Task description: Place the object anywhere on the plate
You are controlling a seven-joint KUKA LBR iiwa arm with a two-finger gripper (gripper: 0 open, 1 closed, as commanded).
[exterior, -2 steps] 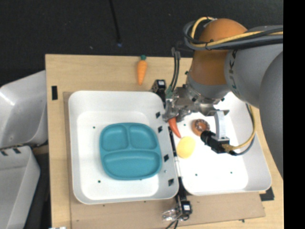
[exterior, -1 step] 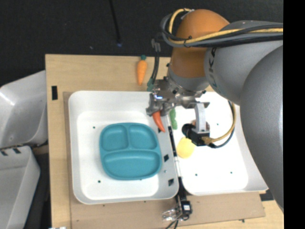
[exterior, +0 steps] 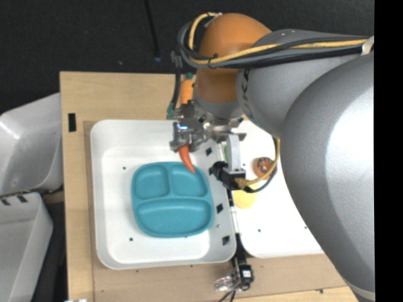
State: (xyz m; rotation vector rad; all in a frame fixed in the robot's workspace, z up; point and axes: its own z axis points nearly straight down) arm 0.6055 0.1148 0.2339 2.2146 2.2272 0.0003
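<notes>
No readable writing, hand (exterior: 189, 145) at frame centre pinching an orange carrot-like object (exterior: 187, 158) over the teal plate (exterior: 170, 200), yellow item (exterior: 243, 199) and brown item (exterior: 262, 165) in the right bin (exterior: 283, 244), arm (exterior: 302, 93) covering much of that bin

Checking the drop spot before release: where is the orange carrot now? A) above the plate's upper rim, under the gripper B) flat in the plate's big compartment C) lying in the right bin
A: the carrot hangs below the gripper, its tip over the blue plate's upper rim.

The teal plate (exterior: 170, 200) looks like smooth matt plastic, and the white bins (exterior: 110, 168) are glossy moulded plastic. Bench (exterior: 75, 93) is pale, unfinished-looking wood, while the arm (exterior: 327, 137) has a satin grey shell with a shiny orange band (exterior: 227, 36).
</notes>
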